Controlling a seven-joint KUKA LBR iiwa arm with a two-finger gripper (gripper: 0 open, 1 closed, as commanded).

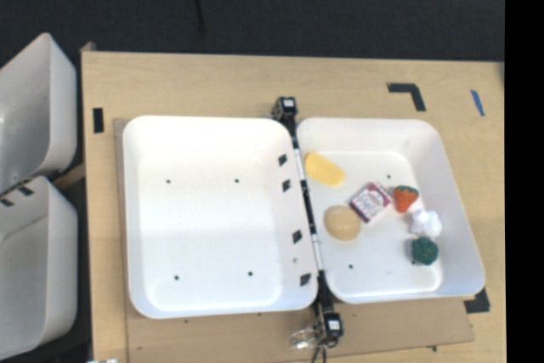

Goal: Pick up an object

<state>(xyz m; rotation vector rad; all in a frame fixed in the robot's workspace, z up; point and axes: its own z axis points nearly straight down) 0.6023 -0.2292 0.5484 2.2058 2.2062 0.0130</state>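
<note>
I judge this as the very start of the pick: nothing is lifted, and every candidate lies on a bin floor. I cannot tell whether my end effector is wide or narrow.

Starting at the left, the left bin [204, 208] sits on the desk [212, 85], touching the right bin [374, 275] along their shared edge. All the pickable things are in the right bin. Nearest that shared edge is a yellow oval piece [325, 169], lying flat with its long axis running from 10 o'clock to 4 o'clock. At its 5 o'clock lies a round tan piece [342, 224], with no clear long axis. Just beside that, at its 1 o'clock, is a small purple-and-white box [371, 201], turned corner-on like a diamond. Next comes an orange-red piece with a green top [406, 198], then a crumpled white lump [426, 224] and, at its 6 o'clock, a dark green lump [424, 251].

The yellow oval seems my best target, since it stands apart from the rest. The next move calls for coming in above it, closing across its short width, along the 1-to-7 o'clock line.
</note>
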